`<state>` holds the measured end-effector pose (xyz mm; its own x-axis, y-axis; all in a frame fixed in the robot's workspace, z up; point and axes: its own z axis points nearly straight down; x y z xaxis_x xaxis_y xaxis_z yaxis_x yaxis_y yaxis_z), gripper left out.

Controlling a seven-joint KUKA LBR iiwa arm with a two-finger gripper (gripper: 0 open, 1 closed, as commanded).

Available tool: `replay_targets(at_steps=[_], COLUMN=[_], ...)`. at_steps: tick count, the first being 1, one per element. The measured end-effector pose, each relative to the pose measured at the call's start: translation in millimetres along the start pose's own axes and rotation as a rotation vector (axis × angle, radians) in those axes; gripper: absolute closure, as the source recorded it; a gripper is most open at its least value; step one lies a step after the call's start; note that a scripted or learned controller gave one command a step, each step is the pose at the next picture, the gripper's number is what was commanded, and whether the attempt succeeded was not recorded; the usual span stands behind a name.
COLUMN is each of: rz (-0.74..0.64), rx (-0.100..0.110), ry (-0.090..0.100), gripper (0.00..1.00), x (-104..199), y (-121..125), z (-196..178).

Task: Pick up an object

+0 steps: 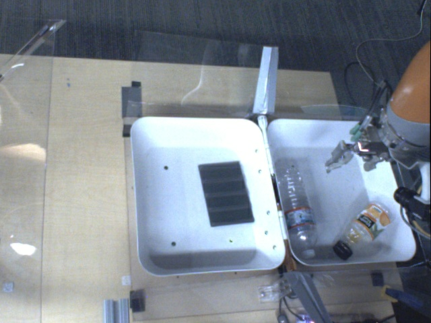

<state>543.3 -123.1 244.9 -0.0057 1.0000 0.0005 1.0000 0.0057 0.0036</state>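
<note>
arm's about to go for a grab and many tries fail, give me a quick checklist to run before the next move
1. Targets in the right white bin: ok. A clear plastic bottle lies along its left wall, and a small yellow-labelled bottle with a black cap lies near the front right.
2. Tool carrying nothing: ok, nothing shows between its fingers.
3. Tool over a target: not ok. It hangs over bare bin floor at the back, apart from both bottles.
4. Finger opening: ok, the fingers look spread.
5. Clear bottle free to grasp: cannot tell, it lies close against the wall.
6. Left white bin: ok, a flat black ribbed block lies mid-floor.
</note>
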Motion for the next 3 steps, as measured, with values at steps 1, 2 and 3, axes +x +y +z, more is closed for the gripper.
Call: replay_targets(at_steps=[1, 2, 3], rz=[-0.014, 0.009, 0.047], rx=[0.001, -0.006, -0.006], ry=[0.0, -0.002, -0.003], gripper=[0.0, 0.0, 0.0], x=[-55.0, -54.2, -72.8], y=[-22.9, 81.7, 21.0], z=[133.7, 157.7, 156.0])
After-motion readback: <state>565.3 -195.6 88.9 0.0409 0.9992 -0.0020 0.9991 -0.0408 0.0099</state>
